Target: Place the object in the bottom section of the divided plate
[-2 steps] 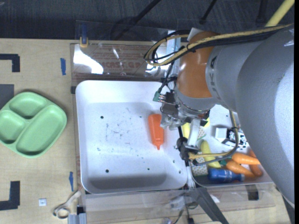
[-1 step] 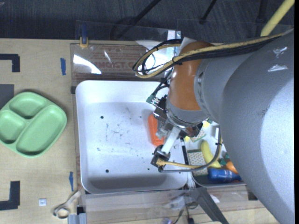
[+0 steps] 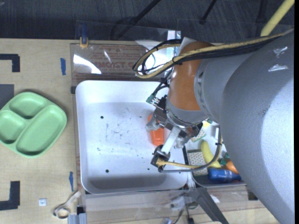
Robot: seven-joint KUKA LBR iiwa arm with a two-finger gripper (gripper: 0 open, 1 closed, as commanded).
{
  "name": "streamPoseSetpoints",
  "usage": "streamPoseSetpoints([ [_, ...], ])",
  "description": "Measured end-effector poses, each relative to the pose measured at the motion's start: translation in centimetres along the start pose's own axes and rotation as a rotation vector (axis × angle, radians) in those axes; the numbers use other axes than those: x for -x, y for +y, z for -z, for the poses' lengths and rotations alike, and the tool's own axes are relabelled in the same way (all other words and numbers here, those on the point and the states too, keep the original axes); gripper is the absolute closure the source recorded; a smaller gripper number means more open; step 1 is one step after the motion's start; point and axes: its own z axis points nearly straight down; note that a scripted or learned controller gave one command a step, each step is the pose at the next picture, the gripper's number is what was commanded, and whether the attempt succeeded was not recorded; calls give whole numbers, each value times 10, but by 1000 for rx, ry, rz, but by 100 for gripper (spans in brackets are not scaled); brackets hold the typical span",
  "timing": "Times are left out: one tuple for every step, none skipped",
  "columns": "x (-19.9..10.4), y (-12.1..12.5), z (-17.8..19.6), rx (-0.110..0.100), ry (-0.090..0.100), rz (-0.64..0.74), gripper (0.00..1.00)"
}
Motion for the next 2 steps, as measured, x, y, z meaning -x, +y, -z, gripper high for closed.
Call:
streamPoseSetpoints([
  [0, 0, 0, 0, 0, 0, 0],
  [0, 0, 0, 0, 0, 0, 0],
])
